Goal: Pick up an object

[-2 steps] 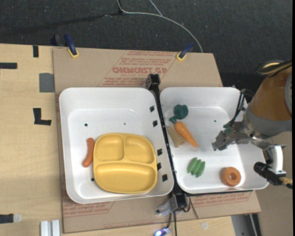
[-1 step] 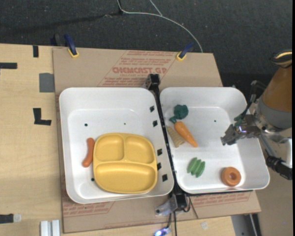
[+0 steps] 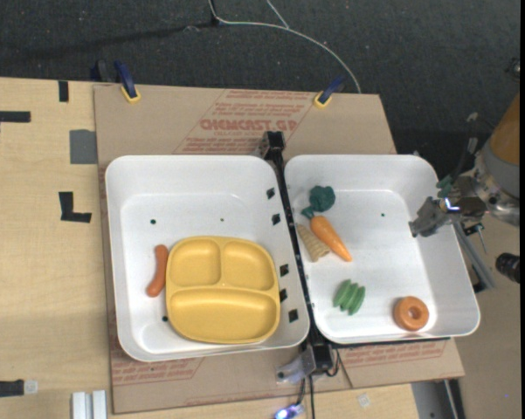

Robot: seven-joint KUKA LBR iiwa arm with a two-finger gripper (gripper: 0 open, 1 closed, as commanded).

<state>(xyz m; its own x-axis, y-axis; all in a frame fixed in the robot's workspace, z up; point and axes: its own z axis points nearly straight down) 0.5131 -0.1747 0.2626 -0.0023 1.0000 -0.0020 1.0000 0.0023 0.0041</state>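
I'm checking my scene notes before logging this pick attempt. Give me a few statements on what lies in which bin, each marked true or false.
1. The yellow three-compartment plastic tray lies in the left white bin. True.
2. The orange toy carrot lies in the left bin. False: it lies in the right white bin, just below the dark green broccoli-like toy.
3. A small orange sausage-shaped toy lies beside the tray's left edge. True.
4. The orange ring-shaped doughnut toy sits inside a compartment of the yellow tray. False: it sits near the right bin's lower right corner.
5. The gripper hangs over the left bin. False: it is at the right bin's right rim.
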